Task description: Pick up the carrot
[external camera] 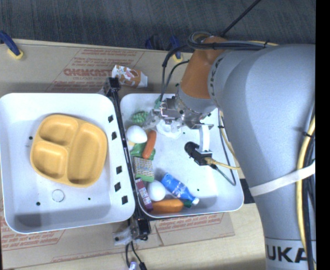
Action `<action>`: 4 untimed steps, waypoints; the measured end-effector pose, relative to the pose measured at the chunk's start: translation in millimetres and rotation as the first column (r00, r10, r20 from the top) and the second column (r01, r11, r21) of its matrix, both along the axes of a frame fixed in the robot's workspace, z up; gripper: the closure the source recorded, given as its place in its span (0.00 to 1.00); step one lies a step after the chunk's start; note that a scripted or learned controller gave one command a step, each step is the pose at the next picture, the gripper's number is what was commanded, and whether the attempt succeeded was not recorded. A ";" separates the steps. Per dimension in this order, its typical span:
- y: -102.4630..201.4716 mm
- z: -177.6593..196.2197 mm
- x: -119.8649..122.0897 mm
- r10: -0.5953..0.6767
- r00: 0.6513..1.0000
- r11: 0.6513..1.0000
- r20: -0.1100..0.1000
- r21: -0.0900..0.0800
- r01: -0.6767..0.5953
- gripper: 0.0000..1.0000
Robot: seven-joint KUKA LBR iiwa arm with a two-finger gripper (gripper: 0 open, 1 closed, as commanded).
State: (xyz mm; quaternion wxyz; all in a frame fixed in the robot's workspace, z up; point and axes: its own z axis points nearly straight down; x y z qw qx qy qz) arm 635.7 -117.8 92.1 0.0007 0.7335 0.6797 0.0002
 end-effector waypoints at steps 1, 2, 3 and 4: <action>0.4 9.9 -0.2 0.004 1.000 1.000 -0.005 0.001 -0.004 1.00; -38.4 153.3 -29.4 0.096 0.995 0.995 -0.003 0.000 -0.096 1.00; -78.2 215.0 -79.2 0.086 0.996 0.996 -0.003 0.001 -0.086 1.00; -93.4 266.0 -119.5 0.224 0.975 0.975 -0.002 0.000 -0.224 1.00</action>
